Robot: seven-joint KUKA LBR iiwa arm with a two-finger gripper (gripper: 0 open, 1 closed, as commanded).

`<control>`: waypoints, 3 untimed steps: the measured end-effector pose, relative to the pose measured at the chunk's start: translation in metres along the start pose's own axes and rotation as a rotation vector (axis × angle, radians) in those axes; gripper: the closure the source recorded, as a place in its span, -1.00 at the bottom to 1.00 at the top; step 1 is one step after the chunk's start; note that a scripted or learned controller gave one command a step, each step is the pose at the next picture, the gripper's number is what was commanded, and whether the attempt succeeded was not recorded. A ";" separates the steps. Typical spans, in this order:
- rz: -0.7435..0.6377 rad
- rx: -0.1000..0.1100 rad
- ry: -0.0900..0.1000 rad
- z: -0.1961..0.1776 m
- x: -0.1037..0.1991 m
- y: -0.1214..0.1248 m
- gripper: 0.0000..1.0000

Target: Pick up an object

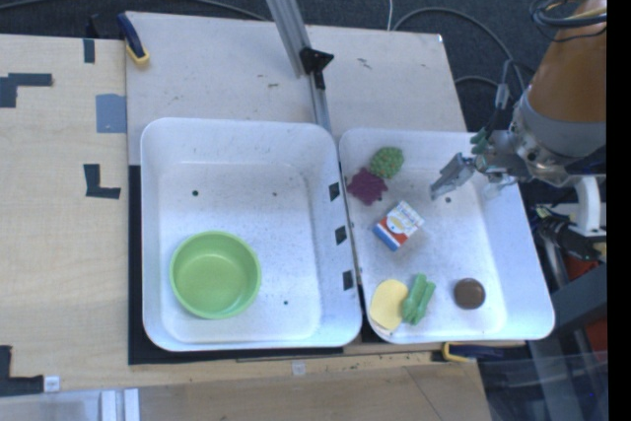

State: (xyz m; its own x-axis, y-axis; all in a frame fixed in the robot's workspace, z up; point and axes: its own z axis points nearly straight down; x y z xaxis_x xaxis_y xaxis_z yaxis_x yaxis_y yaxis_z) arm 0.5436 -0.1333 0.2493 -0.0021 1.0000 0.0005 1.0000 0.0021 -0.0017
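Looking down, I see my claw (452,180) over the right bin (513,251), maybe a bit open, with nothing in it. Near it lie a small carton (397,225), a purple toy (366,185) and a green toy (386,161).

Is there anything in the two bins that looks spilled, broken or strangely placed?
Nothing stands out. The green bowl sits upright in the left bin. In the right bin, the small carton lies tilted among loose toys, which looks normal for a picking bin.
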 end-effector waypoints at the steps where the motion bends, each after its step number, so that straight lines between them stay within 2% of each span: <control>1: 0.000 0.000 0.000 0.000 0.000 0.000 -1.00; 3: 0.001 0.005 0.000 0.085 0.002 -0.001 -1.00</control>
State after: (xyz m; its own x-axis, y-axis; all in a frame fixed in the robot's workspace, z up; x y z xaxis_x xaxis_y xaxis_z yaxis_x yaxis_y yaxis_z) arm 0.5422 -0.1314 0.1641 -0.0007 1.0000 0.0003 1.0000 0.0007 -0.0064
